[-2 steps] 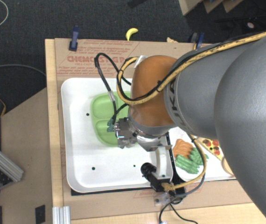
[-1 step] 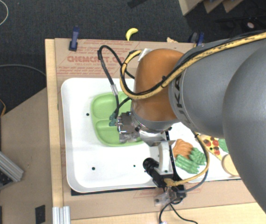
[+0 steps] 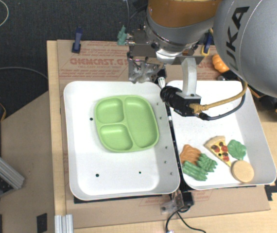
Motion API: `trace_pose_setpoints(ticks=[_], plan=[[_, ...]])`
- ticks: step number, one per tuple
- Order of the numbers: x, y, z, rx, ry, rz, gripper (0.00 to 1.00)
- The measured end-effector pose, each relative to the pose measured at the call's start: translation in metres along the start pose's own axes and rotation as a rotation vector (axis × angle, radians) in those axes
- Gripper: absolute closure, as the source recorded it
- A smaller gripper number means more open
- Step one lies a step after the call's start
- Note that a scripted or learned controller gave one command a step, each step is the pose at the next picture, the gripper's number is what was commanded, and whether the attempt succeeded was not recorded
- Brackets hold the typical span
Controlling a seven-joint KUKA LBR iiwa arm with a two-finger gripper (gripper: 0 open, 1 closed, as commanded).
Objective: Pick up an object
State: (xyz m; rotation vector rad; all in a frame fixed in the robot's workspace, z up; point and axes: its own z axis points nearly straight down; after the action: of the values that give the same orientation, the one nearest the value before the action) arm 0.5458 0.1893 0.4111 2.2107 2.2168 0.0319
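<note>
My gripper (image 3: 146, 74) hangs under the grey wrist, above the far rim of the left bin (image 3: 80, 144), with nothing visibly in it. A green three-part plate (image 3: 126, 123) lies in the middle of that bin, nearer the camera than the gripper. Toy food is clustered in the near corner of the right bin (image 3: 235, 115): a pizza slice (image 3: 217, 147), a green leafy piece (image 3: 236, 149), a round tan cookie (image 3: 242, 171), an orange piece (image 3: 190, 153) and green beans (image 3: 199, 167). The gripper is well away from all of these.
A black camera block with a tan cable (image 3: 182, 102) hangs off the wrist over the seam between the bins. An orange object (image 3: 219, 63) lies behind the right bin. A blue clamp (image 3: 77, 41) sits at the bench's far left edge.
</note>
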Motion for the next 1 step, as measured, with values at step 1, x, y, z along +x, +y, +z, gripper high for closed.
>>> trace_pose_setpoints(ticks=[1], plan=[[0.0351,-0.0554,0.0554,0.030,-0.008,-0.003,1.00]])
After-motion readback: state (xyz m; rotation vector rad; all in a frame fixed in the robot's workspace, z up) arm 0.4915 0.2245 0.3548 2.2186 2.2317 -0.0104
